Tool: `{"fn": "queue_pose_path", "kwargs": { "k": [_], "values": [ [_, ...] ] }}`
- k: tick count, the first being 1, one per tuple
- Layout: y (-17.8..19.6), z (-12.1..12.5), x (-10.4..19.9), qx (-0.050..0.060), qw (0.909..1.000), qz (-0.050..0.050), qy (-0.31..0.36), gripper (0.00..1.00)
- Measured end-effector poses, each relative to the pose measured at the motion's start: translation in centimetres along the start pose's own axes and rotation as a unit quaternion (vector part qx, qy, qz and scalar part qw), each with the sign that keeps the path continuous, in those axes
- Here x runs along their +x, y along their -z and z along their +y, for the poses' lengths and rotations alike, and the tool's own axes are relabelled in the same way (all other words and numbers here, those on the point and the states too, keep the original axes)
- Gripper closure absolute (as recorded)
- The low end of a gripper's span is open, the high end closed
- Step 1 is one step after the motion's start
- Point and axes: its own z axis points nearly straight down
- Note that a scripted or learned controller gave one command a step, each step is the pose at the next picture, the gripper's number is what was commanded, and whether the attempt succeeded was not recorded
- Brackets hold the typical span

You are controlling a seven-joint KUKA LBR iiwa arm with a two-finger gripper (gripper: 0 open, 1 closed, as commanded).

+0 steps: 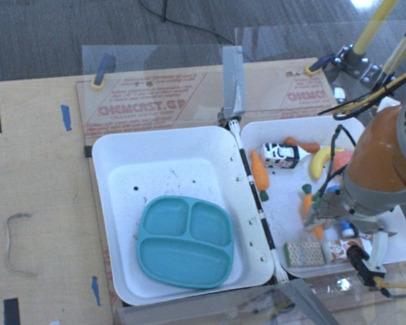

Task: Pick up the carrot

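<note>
An orange carrot (pixel 259 170) lies lengthwise against the left wall of the right bin (pixel 404 249), with a green bit at its near end. A smaller orange piece with a green top (pixel 307 202) lies further right in the same bin. My gripper (pixel 315 217) is low in the right bin, right beside the smaller orange piece and about a hand's width to the right of the long carrot. The grey arm with its orange band (pixel 381 159) covers the bin's right part.
A black-and-white toy (pixel 281 155), a yellow banana (pixel 321 161) and another orange item (pixel 301 144) lie at the back of the right bin. Small packets (pixel 305 253) sit along its front. A teal divided plate (pixel 187 241) lies in the left bin (pixel 110 160).
</note>
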Motion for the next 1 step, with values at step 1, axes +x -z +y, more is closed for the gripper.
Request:
{"fn": "queue_pose_path", "kwargs": {
  "k": [1],
  "values": [
    [16.60, -0.28, 2.73, 0.007, 0.9986, -0.001, -0.052, 1.00]
  ]
}}
